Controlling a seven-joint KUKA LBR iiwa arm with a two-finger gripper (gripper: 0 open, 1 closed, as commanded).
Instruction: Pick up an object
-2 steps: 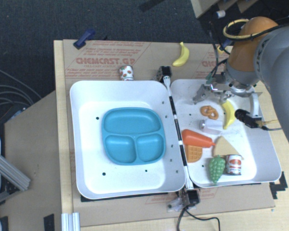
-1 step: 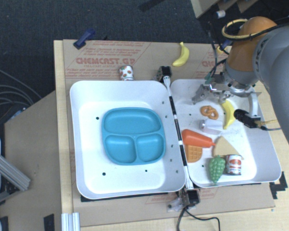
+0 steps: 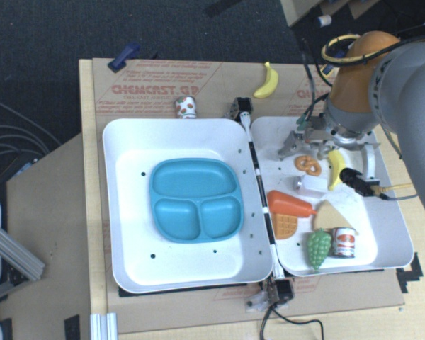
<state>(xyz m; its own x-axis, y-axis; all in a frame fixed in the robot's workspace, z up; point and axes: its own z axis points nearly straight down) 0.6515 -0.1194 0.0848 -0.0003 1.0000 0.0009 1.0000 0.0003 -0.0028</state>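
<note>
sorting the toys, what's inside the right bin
The right bin holds a pretzel, banana, carrot, waffle, can and green piece; the arm covers its far corner.

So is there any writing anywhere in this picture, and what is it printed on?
"CHEMCAST GP", in red, repeated across the brown board under the bins; the copies near the banana are too faint to read.
Small can in the right bin: red label, too small to read.
Small cup behind the left bin: printed pattern, unreadable.
</note>
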